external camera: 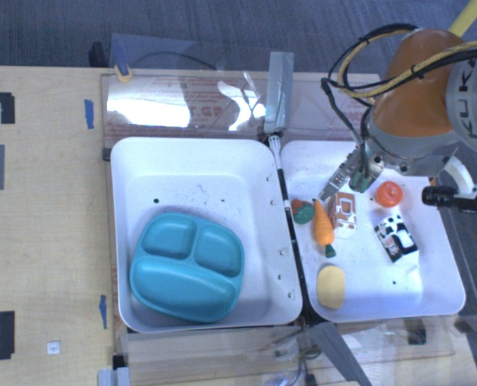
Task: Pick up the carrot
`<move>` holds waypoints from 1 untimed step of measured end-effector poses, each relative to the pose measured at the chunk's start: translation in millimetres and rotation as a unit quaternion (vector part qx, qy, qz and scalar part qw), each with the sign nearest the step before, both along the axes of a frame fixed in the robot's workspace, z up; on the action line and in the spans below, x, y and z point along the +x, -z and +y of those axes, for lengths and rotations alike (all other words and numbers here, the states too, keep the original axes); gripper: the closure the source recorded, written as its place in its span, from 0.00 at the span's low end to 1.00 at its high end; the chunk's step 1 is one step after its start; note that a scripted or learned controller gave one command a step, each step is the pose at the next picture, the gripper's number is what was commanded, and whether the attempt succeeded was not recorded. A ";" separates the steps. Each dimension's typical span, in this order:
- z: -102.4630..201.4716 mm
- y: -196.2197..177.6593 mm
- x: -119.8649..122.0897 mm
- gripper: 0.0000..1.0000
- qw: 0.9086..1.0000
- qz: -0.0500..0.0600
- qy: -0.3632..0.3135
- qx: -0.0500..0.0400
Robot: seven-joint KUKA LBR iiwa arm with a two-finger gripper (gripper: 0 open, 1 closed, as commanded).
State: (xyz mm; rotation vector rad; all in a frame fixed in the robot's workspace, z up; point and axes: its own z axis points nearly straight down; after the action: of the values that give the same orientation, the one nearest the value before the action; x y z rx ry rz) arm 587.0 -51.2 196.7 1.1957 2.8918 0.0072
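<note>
Orange carrot (324,225) — flat, green end nearest — right bin

The arm (431,95) is grey, with a broad, rounded orange band above the wrist. Black and yellow cables loop in arcs over the orange part. Dark letters mark the grey casing at the far right. The gripper (343,179) is slim, metallic grey, with small dark fittings near its base.

divided plate (191,268) in left bin (133,167), carrot (323,225) in right bin (439,288), end effector (340,179) just behind it
</note>
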 end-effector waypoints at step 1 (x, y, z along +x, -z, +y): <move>-0.1 0.8 -0.3 0.00 1.000 0.001 0.000 0.000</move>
State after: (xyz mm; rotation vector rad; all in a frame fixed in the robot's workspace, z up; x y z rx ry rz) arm 586.7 -51.3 195.9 1.1964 2.8931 0.0063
